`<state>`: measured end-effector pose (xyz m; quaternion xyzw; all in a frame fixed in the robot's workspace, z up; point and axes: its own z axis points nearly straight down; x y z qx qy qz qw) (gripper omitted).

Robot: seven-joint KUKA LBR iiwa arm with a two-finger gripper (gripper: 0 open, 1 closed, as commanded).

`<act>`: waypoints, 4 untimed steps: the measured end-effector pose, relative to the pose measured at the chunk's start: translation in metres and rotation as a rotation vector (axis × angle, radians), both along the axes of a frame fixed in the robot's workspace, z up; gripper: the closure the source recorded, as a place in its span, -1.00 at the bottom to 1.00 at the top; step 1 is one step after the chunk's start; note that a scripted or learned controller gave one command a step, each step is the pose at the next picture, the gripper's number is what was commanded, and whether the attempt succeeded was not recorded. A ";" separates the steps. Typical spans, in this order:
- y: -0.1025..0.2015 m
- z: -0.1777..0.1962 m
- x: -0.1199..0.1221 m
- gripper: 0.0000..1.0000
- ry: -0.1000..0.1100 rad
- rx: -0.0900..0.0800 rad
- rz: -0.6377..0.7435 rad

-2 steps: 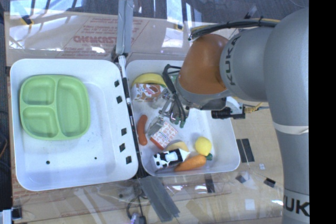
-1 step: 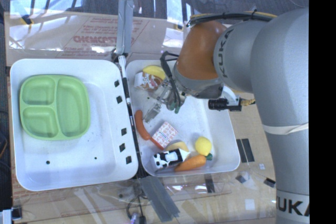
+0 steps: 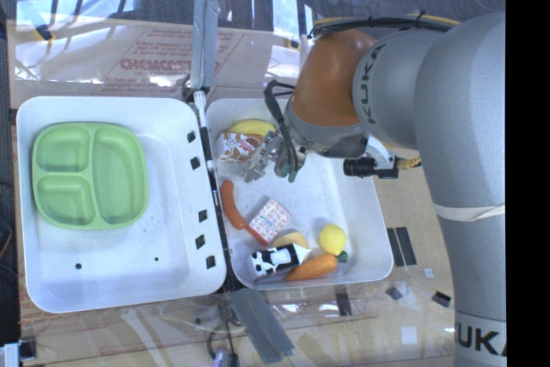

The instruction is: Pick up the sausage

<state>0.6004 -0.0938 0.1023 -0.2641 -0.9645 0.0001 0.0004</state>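
Sausage lies untouched along the left wall of the right bin, beside a small packet. We see the gripper up near the banana, fingers apart and holding nothing. We judge the whole pick remains: move over, descend, close, lift.

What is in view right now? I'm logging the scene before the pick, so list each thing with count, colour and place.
bins: 2, white, side by side on the bench
plate: 1, green, three compartments, left bin
sausage: 1, orange-red, right bin, left wall
banana: 1, yellow, right bin, far end
wrapper: 1, white-orange, below the banana
box: 1, pink-white, right bin middle
cow toy: 1, black-white, near edge
carrot: 1, orange, near edge
lemon: 1, yellow, above the carrot
arm: 1, grey with orange band, from the right
hand: 1, over the right bin
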 end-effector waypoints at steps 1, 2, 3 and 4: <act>0.001 -0.004 -0.005 -1.00 0.023 0.004 0.001; -0.013 -0.011 -0.063 -1.00 0.002 0.001 -0.075; -0.012 0.000 -0.062 1.00 0.002 0.002 -0.071; -0.029 -0.011 -0.079 1.00 0.002 0.001 0.052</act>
